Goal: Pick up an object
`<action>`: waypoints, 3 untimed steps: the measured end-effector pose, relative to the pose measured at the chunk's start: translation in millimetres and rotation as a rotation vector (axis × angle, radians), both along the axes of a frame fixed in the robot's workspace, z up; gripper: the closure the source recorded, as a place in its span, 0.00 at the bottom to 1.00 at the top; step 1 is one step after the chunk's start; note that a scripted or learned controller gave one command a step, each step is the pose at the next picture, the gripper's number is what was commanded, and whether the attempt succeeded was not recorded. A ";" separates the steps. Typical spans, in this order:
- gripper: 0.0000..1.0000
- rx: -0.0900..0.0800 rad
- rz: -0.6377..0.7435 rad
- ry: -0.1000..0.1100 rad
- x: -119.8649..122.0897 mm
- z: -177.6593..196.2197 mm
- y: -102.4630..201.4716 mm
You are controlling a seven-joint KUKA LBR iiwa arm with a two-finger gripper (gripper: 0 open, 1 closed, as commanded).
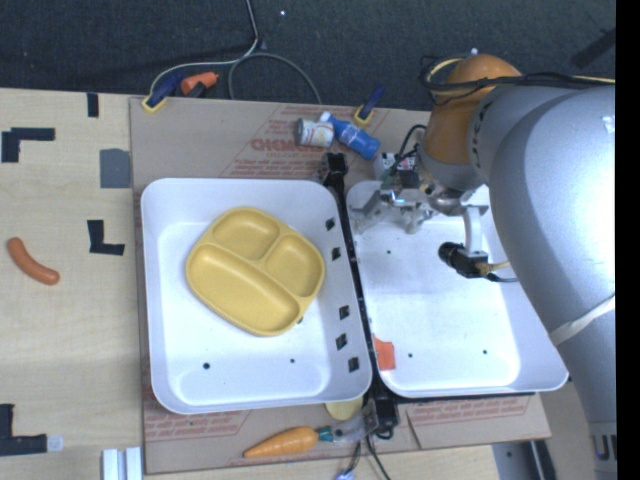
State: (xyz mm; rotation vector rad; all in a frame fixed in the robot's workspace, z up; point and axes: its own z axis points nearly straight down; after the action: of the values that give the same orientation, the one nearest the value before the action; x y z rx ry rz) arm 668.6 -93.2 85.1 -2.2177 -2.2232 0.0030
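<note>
A yellow divided plate (257, 268) lies in the left bin (175, 368), slightly left of its middle. My gripper (388, 202) hangs low over the far left corner of the right bin (450, 363), close to the wall between the two bins. The grey arm and its orange band (462, 118) cover the bin's right side. A small orange piece (384, 353) lies at the near left edge of the right bin. The gripper is well apart from the plate and the orange piece.
Outside the bins, a blue and white bottle (340, 133) lies behind them, a toy carrot (283, 441) in front, and a sausage (32, 261) far left on the bench. A black cable (258, 48) and clamps (180, 86) sit at the back.
</note>
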 end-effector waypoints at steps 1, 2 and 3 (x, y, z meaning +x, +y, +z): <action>0.00 -0.002 -0.002 -0.006 -44.2 1.4 -0.9; 0.00 0.000 0.002 -0.003 1.1 0.0 -1.0; 0.00 -0.002 -0.004 -0.007 -73.8 2.2 -15.7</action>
State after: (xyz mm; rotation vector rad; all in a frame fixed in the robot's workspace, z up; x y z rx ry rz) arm 594.7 -108.9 87.3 -2.2260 -2.2235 -0.0027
